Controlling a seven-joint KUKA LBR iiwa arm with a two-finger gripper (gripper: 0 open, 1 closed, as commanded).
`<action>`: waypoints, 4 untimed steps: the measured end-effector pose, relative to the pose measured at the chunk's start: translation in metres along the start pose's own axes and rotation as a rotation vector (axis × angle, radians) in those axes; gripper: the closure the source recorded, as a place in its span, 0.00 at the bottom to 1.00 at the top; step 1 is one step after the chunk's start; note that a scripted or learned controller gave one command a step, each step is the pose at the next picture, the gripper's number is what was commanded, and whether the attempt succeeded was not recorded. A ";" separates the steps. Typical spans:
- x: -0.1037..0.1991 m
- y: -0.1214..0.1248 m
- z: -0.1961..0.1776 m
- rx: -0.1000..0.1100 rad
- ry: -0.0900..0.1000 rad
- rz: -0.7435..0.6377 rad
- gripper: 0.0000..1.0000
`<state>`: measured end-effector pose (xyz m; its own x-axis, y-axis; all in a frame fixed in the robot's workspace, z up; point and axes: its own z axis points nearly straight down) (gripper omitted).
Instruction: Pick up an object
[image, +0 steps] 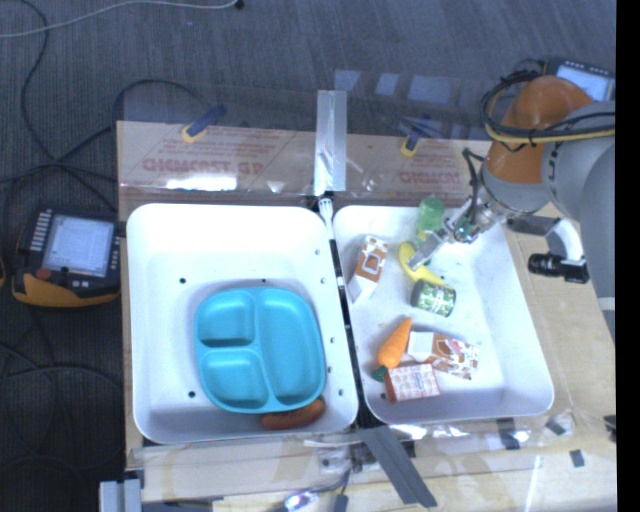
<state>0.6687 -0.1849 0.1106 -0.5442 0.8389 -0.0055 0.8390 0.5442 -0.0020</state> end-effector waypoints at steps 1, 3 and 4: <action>0.029 0.014 0.022 0.016 0.004 -0.068 0.00; 0.069 0.002 0.012 -0.012 0.003 0.096 1.00; 0.141 0.049 -0.073 0.001 0.006 0.278 1.00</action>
